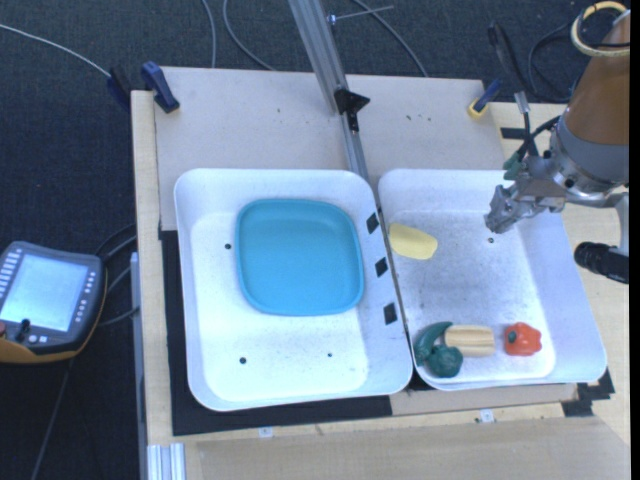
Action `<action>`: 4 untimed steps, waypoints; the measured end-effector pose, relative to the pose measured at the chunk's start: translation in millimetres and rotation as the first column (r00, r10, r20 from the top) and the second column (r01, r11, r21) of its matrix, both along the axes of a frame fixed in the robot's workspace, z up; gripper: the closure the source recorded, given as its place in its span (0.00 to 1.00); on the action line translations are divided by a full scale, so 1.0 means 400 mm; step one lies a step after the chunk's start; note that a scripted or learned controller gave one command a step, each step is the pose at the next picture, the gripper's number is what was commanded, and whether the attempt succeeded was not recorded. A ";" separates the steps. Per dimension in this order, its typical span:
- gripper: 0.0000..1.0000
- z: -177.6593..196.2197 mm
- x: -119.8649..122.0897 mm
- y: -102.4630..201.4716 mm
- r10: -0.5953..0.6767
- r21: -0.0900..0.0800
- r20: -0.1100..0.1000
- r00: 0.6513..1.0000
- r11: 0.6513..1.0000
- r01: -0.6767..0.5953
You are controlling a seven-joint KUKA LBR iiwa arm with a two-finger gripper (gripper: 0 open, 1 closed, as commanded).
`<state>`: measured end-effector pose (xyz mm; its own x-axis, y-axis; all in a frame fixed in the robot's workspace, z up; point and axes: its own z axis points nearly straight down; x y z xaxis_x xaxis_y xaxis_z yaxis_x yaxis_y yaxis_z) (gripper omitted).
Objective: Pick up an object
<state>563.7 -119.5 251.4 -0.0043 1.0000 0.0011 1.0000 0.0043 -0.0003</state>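
Note:
In the right bin (470, 288) a pale yellow lemon-shaped piece (412, 241) lies near the left wall. Along the bin's front edge sit a dark green leafy piece (438, 350), a tan stick-shaped piece (470, 340) and a red-orange pepper (521, 339). My gripper (503, 215) hangs over the bin's back right part, well right of the yellow piece and behind the front row. Nothing shows between its fingers.
The left bin (205, 298) holds a square turquoise plate (300, 256). A slanted metal pole (320, 43) runs down to the divider between the bins. A teach pendant (45, 298) lies off the bench at left. Blue and yellow clamps grip the back board.

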 end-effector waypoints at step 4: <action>1.00 -0.019 -0.038 0.546 0.001 0.000 0.000 1.000 1.000 -0.001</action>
